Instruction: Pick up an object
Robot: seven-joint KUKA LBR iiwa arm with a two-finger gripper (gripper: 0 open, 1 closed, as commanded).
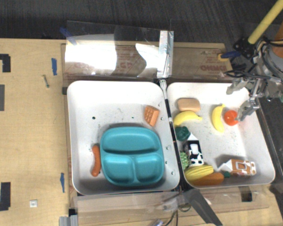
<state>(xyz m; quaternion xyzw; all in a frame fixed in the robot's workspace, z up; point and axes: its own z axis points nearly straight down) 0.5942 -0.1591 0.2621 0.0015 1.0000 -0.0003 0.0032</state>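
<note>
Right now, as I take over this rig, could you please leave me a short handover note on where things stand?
Gripper: over the right bin, by its far right side; open or shut cannot be told, and no object shows between its fingers.
Nearest things: red ball and yellow banana, just to its left in the view.
Left bin: teal tray.
Done: nothing lifted.
Left: grasp an object and raise it.

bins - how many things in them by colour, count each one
Teal: 2, the divided tray and a small dark teal piece
Orange: 4, waffle piece, sausage, carrot, toy truck
Yellow: 3, two bananas, corn
Tan: 1, bread
Red: 1, tomato
Black and white: 1, cow
Total: 12
</note>
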